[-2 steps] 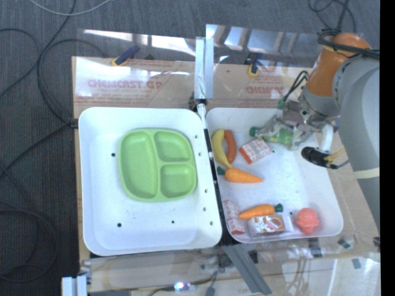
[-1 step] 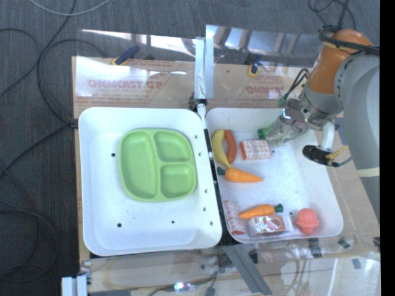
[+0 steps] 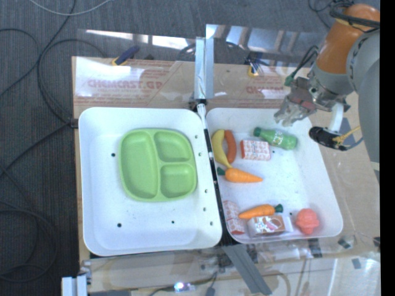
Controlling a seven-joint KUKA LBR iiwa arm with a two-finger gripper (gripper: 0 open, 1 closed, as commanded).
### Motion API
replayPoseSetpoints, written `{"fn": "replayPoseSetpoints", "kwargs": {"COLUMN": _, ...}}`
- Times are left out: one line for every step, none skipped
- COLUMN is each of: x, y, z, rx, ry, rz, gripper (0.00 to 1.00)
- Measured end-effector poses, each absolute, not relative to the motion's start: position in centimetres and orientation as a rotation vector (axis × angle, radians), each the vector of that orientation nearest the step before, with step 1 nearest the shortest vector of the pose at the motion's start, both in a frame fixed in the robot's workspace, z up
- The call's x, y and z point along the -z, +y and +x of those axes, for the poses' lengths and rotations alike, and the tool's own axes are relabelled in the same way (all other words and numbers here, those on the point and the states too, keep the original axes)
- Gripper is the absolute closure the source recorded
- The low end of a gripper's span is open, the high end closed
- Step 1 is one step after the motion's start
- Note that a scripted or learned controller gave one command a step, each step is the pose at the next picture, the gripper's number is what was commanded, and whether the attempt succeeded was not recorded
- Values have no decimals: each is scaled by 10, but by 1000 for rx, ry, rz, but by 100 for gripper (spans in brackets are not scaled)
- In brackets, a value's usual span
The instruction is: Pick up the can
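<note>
You see the metal two-finger gripper [image 3: 289, 117] at upper right, fingers slightly apart, holding nothing, above the green plastic bottle [image 3: 276, 139].

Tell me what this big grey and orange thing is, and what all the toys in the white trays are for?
It is a robot arm, seen by one camera looking down from above. At its end is a gripper, like a hand with two fingers. It hovers over the far corner of the right bin and holds nothing. In that bin lie toy foods: a green bottle, a banana, two carrots, small packets and a red strawberry-like toy. The left bin holds a green divided plate. The robot is supposed to pick up a can, but I cannot clearly tell which item that is.
</note>
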State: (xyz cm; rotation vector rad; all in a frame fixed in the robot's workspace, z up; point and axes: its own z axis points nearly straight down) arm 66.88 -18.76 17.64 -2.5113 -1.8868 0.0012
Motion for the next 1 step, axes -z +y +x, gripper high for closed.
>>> {"fn": "replayPoseSetpoints", "kwargs": {"x": -90, "y": -145, "z": 542, "rx": 10, "ry": -1766, "rz": -2603, "gripper": 100}}
